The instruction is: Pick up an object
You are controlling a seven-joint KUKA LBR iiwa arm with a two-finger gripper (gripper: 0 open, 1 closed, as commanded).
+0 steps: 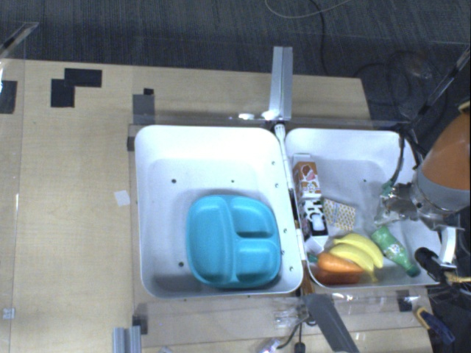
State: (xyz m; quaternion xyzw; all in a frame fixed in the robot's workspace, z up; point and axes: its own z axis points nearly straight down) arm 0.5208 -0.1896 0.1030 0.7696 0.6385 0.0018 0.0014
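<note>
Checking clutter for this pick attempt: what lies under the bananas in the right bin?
The bananas rest partly on an orange-red object at the right bin's near edge. How far it extends beneath them is hidden.

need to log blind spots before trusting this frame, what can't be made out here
- Pincer: in the camera view the wrist covers it, so its state and whether it holds anything stay hidden.
- Arm: cut off by the right edge.
- Box: print too small to read.
- Orange item: bananas overlap its top, so its shape is unclear.
- Green bottle: label blurred; upper end near the wrist is hard to separate.
</note>
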